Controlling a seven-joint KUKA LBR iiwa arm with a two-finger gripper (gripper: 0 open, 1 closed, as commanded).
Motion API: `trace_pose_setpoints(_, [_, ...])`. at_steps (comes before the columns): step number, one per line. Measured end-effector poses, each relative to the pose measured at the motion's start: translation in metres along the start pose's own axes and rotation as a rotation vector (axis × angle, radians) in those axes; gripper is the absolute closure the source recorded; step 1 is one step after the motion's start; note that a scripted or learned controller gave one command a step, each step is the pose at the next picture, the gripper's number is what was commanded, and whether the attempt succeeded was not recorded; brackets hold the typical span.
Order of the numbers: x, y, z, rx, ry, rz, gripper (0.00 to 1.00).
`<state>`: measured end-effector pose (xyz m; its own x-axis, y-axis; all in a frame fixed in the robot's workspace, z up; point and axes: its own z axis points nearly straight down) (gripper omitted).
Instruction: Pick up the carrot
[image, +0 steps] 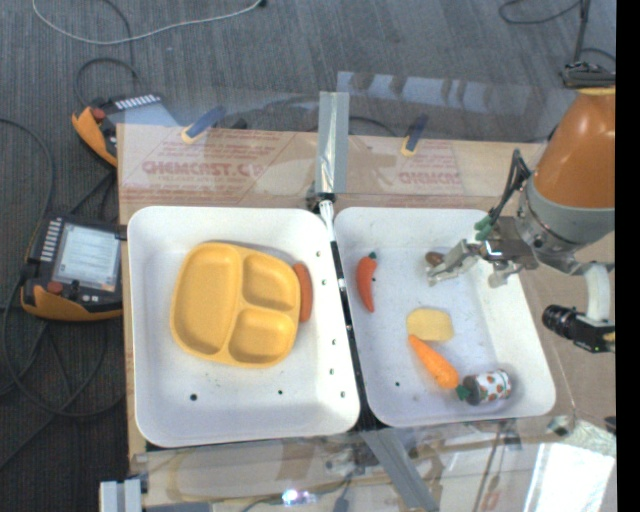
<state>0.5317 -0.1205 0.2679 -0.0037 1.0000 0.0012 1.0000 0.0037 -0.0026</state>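
Observation:
An orange carrot (433, 362) lies slantwise in the right bin (520, 345), its green top pointing toward the front right corner. A shorter, redder carrot-like piece (367, 281) with a green cap lies near that bin's left wall. My gripper (447, 262) hangs over the back middle of the right bin, reaching in from the right, well behind the orange carrot and apart from it. Nothing shows in its grasp.
A pale yellow slice (429, 324) lies just behind the carrot. A small patterned can (490, 385) lies by the carrot's green top. The left bin (150, 380) holds a yellow divided tray (235, 304) with an orange sausage-like piece (303, 291) at its right edge.

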Motion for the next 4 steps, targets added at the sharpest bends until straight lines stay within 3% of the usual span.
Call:
trace_pose_setpoints(1, [0.020,-0.021,0.125,0.002,0.001,-0.031,0.00])
trace_pose_setpoints(2, [-0.033,-0.037,0.179,-0.011,-0.001,-0.042,0.00])
trace_pose_setpoints(3, [-0.034,-0.036,0.169,-0.015,-0.004,-0.042,1.00])
trace_pose_setpoints(4, [0.029,-0.030,0.085,0.001,-0.002,0.303,1.00])
